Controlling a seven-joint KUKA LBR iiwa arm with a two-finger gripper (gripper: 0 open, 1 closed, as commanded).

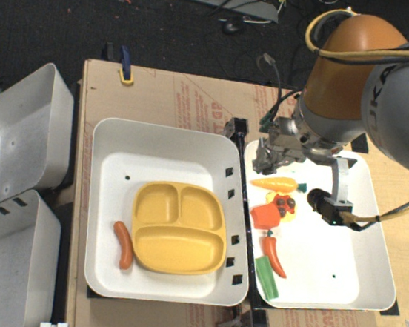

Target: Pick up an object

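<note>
Yellow pepper (273,183) — long axis left-right, tool (271,160) above

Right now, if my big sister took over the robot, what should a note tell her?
Gripper: hovering over the far left corner of the right bin, with nothing seen between its fingers. I cannot tell if they are open or shut.
Right bin: yellow pepper, orange pepper, small red and black toy, red chili and green piece, all along the left side.
Left bin: yellow divided plate, with a sausage beside it.
Done: nothing picked up yet.
Left: grab one object and lift it. The yellow pepper looks closest.
</note>
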